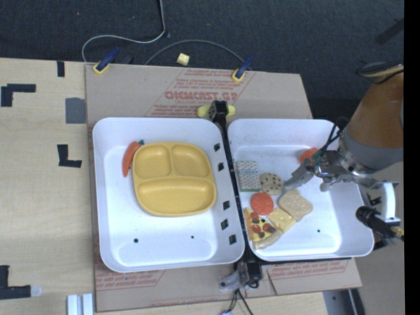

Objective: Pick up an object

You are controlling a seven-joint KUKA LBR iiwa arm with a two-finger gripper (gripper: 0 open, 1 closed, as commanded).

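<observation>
Since the hand (293, 179) hangs over the right bin (328, 238) (spread or pinched, can't tell), the cracker (295, 205) just beside it looks light, stiff, thin; grab its edges.

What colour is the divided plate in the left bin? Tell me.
Yellow divided plastic plate, seen in the camera view.

The arm (377, 120) (grey, orange-banded) is cut off at the right edge, hiding its base.

Glossy yellow plastic tray (174, 188), smooth white bins (108, 195), matt brown cardboard (197, 90).
</observation>
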